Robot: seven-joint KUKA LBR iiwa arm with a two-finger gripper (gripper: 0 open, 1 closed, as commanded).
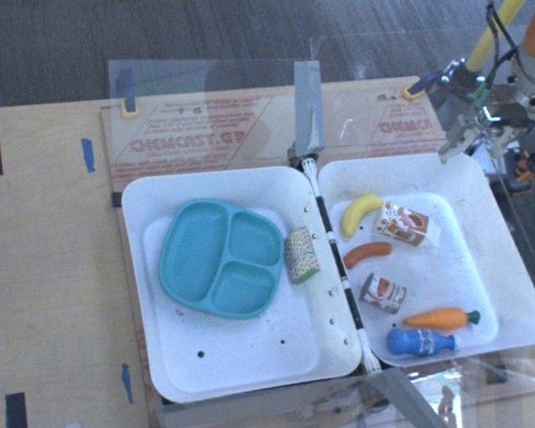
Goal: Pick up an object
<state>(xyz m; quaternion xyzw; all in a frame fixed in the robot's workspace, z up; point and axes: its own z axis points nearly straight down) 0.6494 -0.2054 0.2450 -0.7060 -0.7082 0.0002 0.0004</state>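
Note:
The right bin [498,261] holds a yellow banana [359,213], a small white and red carton [405,224], an orange-red sausage [366,253], a small can [383,293], an orange carrot [439,319] and a blue bottle [419,341]. In the left bin [159,360] a teal divided plate [221,257] lies beside a green and yellow sponge [301,255] at the bin's right wall. My gripper [468,133] hangs at the far right corner of the right bin, above its rim and apart from every object. Nothing shows in its grasp.
A clear panel with red lettering [203,134] lies behind the bins. A grey divider bar [308,110] stands at the back between them. Cables and arm hardware [516,62] crowd the upper right. The wooden bench [48,276] extends to the left.

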